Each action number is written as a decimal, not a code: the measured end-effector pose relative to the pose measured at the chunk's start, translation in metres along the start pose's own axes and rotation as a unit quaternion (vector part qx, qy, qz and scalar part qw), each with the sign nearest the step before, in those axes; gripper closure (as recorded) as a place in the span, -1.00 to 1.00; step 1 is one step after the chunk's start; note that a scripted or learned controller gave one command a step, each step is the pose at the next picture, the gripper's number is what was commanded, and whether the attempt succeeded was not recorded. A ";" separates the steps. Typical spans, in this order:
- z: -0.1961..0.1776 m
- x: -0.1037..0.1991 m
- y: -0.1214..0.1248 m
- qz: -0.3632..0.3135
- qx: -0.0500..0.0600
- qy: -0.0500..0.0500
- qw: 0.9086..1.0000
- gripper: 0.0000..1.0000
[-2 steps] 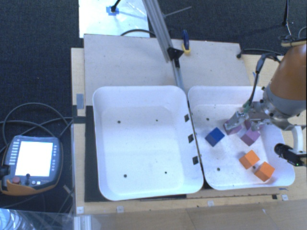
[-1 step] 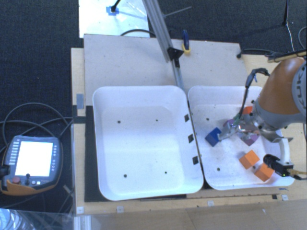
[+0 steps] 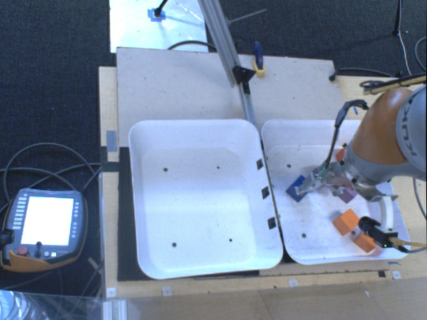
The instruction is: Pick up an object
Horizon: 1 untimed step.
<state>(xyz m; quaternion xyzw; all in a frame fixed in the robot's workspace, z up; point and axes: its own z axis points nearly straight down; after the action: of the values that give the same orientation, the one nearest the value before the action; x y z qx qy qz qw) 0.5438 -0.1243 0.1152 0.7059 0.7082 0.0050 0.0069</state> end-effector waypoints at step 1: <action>-0.009 0.001 0.001 0.000 -0.002 0.001 1.000 1.00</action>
<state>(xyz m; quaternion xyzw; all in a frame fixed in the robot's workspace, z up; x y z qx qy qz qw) 0.5451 -0.1235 0.1246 0.7056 0.7085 0.0067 0.0075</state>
